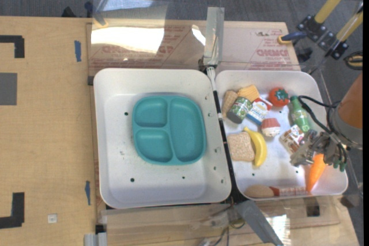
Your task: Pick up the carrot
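1. Carrot (314, 170): orange, tilted, lying near the front right corner of the right bin (330, 186).
2. Gripper (314, 150): low over that same corner, tips right at the carrot's upper end; finger state impossible to tell among the cables.
3. Banana (258, 147): mid-bin, beside a bread slice (240, 146).
4. Teal divided plate (169, 129): centred in the left bin (109, 124).

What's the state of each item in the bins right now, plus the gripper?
carrot: lying in the right bin, near its front right corner, at the gripper
gripper: down over the carrot's top end; grasp not clear
banana: lying flat, right bin
teal plate: flat in the left bin, right way up
tomato: resting near the right bin's back wall
green bottle: lying on its side
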Controlling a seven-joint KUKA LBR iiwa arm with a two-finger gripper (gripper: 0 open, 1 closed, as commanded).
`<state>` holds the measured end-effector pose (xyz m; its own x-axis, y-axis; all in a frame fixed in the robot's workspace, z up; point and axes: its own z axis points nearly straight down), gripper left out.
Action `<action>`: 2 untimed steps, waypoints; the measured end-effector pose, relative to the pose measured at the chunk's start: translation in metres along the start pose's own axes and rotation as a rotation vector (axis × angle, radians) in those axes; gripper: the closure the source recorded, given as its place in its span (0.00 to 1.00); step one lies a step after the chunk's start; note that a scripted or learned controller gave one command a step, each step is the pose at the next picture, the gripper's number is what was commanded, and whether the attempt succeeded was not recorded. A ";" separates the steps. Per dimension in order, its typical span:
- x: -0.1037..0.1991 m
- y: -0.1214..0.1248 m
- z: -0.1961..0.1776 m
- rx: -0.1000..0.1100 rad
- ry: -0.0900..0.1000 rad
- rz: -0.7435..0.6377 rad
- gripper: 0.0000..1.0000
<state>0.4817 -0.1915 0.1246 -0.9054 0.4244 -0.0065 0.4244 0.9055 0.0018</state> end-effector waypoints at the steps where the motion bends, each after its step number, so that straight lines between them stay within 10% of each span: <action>1: 0.026 0.066 -0.092 -0.002 -0.005 -0.064 1.00; 2: 0.010 0.057 -0.244 -0.001 -0.006 -0.052 1.00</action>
<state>0.4955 -0.1358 0.3690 -0.9262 0.3769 -0.0122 0.3769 0.9263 0.0019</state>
